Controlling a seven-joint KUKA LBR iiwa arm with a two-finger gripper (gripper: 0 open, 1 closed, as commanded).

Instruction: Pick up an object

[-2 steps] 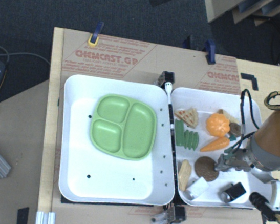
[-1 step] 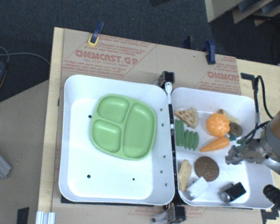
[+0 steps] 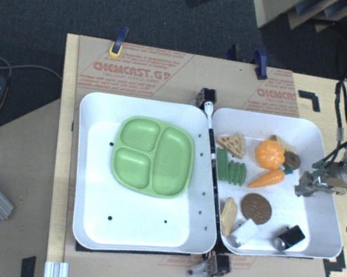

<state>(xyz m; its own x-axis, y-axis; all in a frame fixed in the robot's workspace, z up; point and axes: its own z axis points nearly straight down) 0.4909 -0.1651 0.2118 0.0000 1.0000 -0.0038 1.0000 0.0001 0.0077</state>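
Two shallow white bins sit side by side on a paper-covered bench. The left bin (image 3: 85,173) holds a green divided plate (image 3: 153,157) lying flat near its middle. The right bin (image 3: 315,225) holds a sandwich wedge (image 3: 232,143), a green pea pod piece (image 3: 230,169), an orange round fruit (image 3: 269,153) with a carrot (image 3: 267,178) just below it, a brown cookie (image 3: 256,208), a pale bread piece (image 3: 229,214), a white block (image 3: 244,231) and a small black object (image 3: 290,237). The gripper (image 3: 308,184) hangs over the right bin's right side, apart from the carrot.
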